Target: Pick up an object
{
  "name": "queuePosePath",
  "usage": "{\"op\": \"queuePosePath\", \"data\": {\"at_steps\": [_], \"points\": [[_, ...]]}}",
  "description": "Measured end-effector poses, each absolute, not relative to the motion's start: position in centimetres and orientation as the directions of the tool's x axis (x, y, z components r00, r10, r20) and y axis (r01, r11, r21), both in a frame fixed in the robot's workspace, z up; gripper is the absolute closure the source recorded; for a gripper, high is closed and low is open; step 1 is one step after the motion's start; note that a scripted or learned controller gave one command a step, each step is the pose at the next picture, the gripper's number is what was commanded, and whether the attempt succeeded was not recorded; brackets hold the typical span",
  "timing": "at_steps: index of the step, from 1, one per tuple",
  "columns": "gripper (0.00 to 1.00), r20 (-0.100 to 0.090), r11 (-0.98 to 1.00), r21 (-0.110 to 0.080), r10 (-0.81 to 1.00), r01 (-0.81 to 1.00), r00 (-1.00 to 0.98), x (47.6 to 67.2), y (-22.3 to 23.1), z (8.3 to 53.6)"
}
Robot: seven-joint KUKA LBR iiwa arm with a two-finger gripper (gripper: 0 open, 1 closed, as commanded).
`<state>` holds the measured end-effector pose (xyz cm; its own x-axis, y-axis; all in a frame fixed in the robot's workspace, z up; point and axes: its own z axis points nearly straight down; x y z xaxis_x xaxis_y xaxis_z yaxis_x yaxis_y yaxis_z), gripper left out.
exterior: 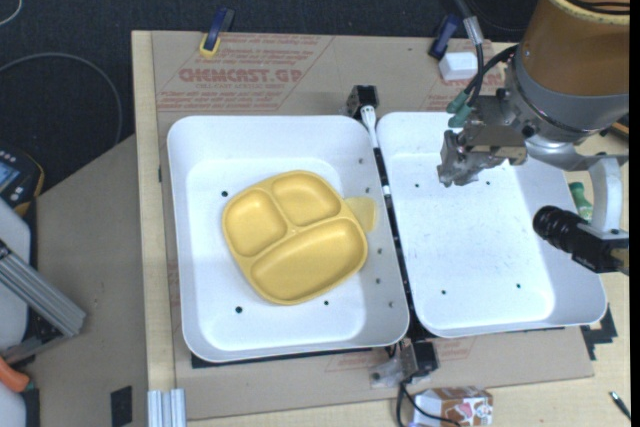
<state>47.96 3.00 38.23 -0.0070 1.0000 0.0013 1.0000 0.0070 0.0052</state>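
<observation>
Lying in the left bin, the yellow plate is set with its long axis slanted. The gripper is seen well apart to its right, over the right bin, nothing visibly held; its opening cannot be told.

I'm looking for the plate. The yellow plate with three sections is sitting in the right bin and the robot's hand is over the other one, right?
Not quite. The camera view shows the yellow plate in the left bin, not the right. The hand is over the other one, the right bin.
</observation>
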Motion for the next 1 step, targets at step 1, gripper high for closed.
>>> {"op": "queuePosePath", "data": {"at_steps": [1], "points": [[1.00,0.001,0.004,0.006,1.000,1.000,-0.004,47.97,7.57,43.24]]}}
